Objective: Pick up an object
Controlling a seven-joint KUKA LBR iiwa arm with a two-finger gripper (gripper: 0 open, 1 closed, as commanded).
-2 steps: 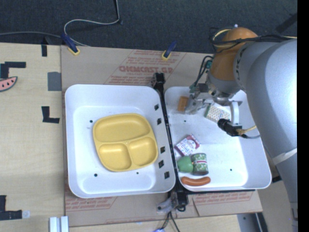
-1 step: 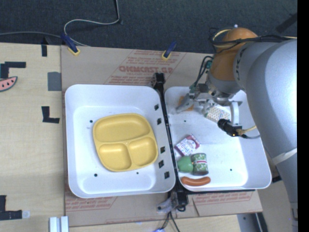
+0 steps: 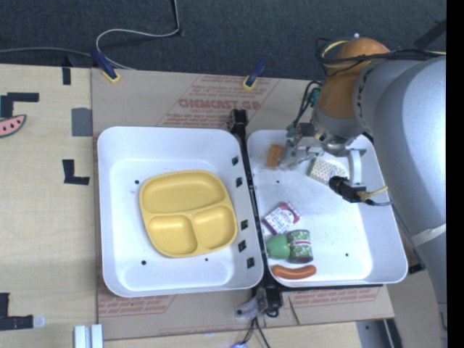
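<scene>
Camera view: brown block (image 3: pixel 274 155) beside gripper (image 3: pixel 290 156)

A small tan block (image 3: pixel 274 155) lies flat in the right bin's (image 3: pixel 377 259) far left corner.

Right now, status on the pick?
Gripper low in right bin, far corner. Orange block right beside it, not visibly held. Patterned packet close by.
</scene>
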